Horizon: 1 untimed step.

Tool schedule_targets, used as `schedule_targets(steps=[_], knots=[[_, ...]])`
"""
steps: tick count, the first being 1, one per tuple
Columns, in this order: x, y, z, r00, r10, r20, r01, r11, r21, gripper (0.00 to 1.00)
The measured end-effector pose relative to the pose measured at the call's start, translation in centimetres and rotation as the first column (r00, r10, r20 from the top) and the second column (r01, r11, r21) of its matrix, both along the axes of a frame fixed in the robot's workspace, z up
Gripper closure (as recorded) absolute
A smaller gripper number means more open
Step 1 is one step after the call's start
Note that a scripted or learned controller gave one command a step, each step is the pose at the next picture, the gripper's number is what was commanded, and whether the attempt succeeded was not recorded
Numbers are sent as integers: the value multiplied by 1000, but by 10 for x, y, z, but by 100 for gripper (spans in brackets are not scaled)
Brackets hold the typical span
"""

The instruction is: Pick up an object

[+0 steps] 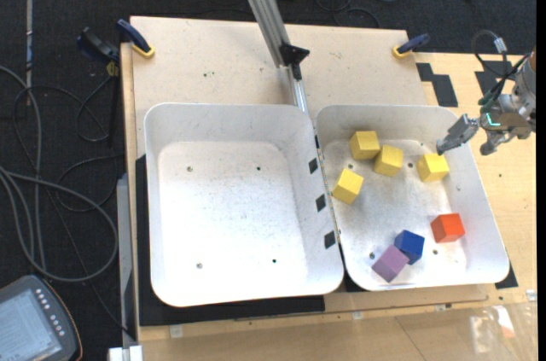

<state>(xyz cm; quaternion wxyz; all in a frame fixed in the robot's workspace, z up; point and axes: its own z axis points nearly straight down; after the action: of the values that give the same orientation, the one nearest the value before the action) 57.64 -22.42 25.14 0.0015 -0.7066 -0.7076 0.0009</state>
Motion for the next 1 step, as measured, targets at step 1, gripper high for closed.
schedule_targets(steps=[1], knots=[[1, 0, 2, 1000, 2, 3, -2, 1000, -1, 0]])
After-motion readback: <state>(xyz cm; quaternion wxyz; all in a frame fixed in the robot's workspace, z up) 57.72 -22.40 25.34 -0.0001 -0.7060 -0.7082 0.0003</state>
